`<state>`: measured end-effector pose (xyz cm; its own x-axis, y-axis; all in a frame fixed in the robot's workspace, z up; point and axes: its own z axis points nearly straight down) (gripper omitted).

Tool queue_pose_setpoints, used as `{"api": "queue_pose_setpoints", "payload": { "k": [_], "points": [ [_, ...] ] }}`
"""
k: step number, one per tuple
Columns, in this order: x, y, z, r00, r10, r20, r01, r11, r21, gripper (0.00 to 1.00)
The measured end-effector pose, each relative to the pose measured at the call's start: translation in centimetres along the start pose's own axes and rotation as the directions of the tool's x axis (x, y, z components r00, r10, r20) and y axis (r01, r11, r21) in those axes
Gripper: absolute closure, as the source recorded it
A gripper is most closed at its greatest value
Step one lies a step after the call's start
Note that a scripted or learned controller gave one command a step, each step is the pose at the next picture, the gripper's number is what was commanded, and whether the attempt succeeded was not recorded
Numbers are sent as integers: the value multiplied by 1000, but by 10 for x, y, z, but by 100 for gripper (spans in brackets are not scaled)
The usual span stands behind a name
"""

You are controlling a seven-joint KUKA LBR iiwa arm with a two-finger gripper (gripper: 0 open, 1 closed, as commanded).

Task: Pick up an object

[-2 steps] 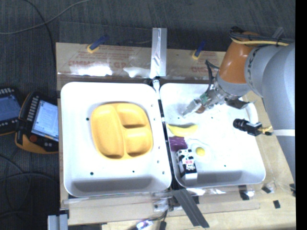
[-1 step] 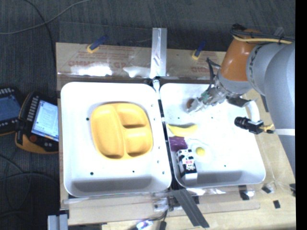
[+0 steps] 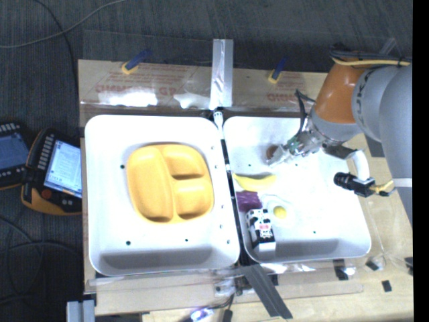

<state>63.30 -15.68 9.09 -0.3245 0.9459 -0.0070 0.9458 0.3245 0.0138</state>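
Observation:
My gripper [image 3: 287, 149] is low in the right bin [image 3: 335, 206], near its back left part, with the grey and orange arm reaching in from the right. A small brown object [image 3: 271, 153] lies right at the gripper's tip; I cannot tell whether they touch. In front of it lies a yellow banana-like piece [image 3: 255, 178]. A purple object [image 3: 247, 198], a small yellow ball [image 3: 279, 212] and a black-and-white patterned box [image 3: 261, 229] sit along the bin's left side.
The left bin [image 3: 107, 233] holds a yellow divided plate [image 3: 171, 181]. A black part with a yellow cable [image 3: 355, 182] hangs over the right bin's right side. A handheld controller [image 3: 53, 173] lies left of the bench.

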Motion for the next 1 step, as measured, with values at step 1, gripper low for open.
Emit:
{"api": "queue_pose_setpoints", "payload": {
  "k": [1],
  "points": [
    [82, 26, -114, 980, 200, -3, -200, 980, 16, 100]
  ]
}}
